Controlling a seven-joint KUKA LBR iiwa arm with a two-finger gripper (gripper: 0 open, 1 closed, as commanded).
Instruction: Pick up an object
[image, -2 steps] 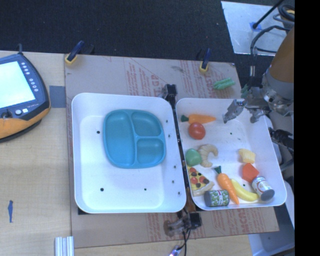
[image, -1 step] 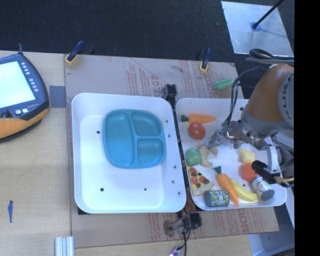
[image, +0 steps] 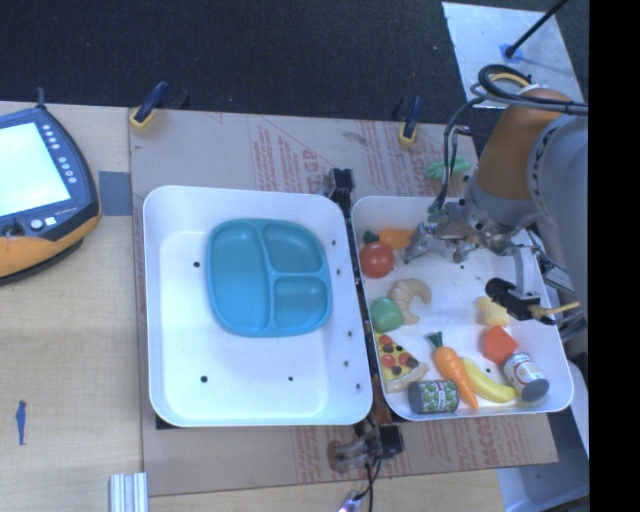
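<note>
Two white bins sat side by side on the worktop (image: 90, 330). The left bin (image: 180, 390) held a blue divided plate (image: 268, 277). The right bin (image: 455, 300) held the toys, and the arm (image: 520, 150) reached over its far end from the right, with the pincer (image: 440, 243) low near the bin's upper edge. How the pincer stood, apart or together, could not be told from above. Nothing showed in its grip, so the pick looked not yet made; judging by this, the whole lift remained to be done.

Nearest candidates lay just left of the pincer: a red tomato (image: 377, 260) and a small orange piece (image: 395, 238) beside it. A croissant (image: 411, 293) and a green piece (image: 386, 314) lay a little nearer the camera. Well apart, along the near edge, were a pizza slice (image: 397, 360), a carrot (image: 452, 364), a can (image: 433, 396), a banana (image: 490, 385) and a small bottle (image: 525, 376). A red block (image: 499, 344) and a yellow piece (image: 492, 312) sat by the right wall.
</note>
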